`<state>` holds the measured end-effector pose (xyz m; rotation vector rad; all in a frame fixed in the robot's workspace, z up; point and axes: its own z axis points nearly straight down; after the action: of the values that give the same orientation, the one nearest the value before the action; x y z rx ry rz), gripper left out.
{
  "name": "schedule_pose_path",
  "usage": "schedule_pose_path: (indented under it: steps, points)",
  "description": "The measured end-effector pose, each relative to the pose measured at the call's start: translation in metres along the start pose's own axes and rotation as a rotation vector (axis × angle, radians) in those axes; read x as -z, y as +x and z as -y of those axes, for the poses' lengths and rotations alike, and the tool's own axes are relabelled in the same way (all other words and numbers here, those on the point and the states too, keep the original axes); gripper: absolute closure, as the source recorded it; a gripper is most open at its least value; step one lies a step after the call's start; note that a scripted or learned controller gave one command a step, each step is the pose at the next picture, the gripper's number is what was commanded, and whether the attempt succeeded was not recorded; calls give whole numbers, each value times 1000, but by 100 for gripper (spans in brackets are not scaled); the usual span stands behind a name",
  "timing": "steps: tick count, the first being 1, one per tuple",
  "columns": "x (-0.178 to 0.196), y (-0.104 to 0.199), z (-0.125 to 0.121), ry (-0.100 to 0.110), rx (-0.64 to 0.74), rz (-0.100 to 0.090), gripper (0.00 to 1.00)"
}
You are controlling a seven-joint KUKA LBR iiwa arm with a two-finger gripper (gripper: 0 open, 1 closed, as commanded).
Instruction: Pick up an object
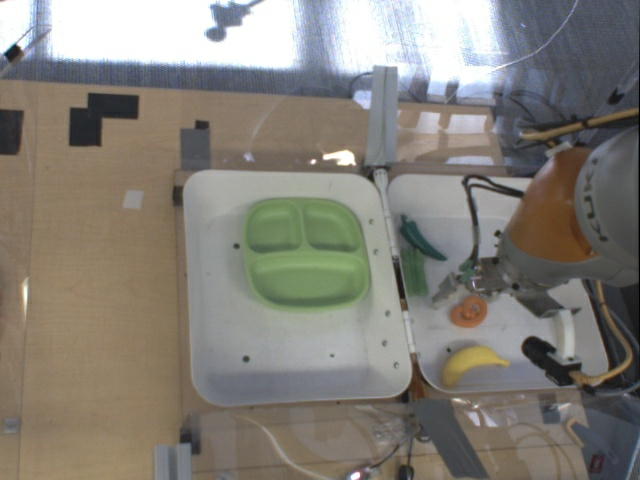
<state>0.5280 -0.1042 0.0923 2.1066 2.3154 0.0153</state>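
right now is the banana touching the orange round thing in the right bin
Apart. The camera view shows a strip of bare white bin floor between the banana and the orange round thing above it.

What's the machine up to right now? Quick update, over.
Tool low in right bin, above orange slice. Nothing seen held. Banana, green pepper nearby. Green plate in left bin.

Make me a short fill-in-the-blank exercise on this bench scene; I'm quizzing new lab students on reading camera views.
1. The green divided plate lies in the ____ bin.
2. The yellow fruit near the front of the right bin is a ____.
3. The end effector hovers just above a round ____ object.
4. The green pepper lies in the ____ bin.

Missing words: left; banana; orange; right
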Motion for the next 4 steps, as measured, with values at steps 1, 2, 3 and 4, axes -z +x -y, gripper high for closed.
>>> schedule_pose_path:
  steps: [1,2,3,4]
  points:
    - [12,3,-3,-5,4,-4,100]
    - [12,3,-3,-5,4,-4,0]
    - [1,-27,37,-7,86,2,0]
    - [12,-25,34,-11,87,0,100]
